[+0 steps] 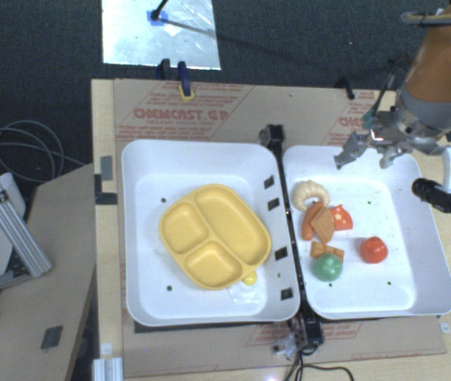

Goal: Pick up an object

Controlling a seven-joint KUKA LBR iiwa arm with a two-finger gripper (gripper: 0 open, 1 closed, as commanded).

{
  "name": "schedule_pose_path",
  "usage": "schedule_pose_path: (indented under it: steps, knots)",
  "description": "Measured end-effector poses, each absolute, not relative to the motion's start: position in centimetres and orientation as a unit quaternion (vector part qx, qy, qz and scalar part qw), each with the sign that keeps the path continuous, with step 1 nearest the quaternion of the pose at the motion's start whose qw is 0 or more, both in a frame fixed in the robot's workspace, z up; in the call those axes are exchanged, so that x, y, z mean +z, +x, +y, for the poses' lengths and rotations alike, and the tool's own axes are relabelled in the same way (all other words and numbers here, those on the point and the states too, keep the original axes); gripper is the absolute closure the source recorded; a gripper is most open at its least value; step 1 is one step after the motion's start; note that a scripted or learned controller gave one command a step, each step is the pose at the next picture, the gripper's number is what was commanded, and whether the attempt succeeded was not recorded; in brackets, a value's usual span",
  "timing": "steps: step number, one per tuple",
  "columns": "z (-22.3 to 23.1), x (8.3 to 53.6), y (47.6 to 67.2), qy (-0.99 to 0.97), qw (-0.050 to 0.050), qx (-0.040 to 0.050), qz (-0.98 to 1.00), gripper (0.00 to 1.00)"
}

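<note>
**Gripper (367, 159) hovering over the 12 o'clock rim of the right bin (404, 288), jaws spread, pinching nothing.**
The left bin (142, 213) is holding a yellow three-compartment plate (213, 235) at centre, leaving open floor along its 9 o'clock wall. The right bin is holding the pickable objects, grouped toward its 9 o'clock side: a beige croissant (310, 190), orange pieces (318, 222), a red wedge (341, 217) and a green ball (327, 267). A red tomato (374, 249) is sitting apart near centre. Floor toward 3 o'clock is lying open. The croissant is lying nearest the gripper, at its 7 o'clock.
</note>
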State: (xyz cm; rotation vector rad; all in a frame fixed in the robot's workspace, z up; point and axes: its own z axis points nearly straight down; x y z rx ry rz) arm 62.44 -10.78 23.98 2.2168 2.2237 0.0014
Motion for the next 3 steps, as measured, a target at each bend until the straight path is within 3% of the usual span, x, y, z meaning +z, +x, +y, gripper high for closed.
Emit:
schedule_pose_path:
  steps: [1,2,3]
  knots:
    - [-13.7,10.5,56.7,0.708,-0.005,-0.0042,0.706,0.0]
    - [-18.1,8.3,51.0,0.709,-0.001,-0.0017,0.705,0.0]
    - [-17.8,9.6,51.5,0.707,0.002,0.0014,0.708,1.0]
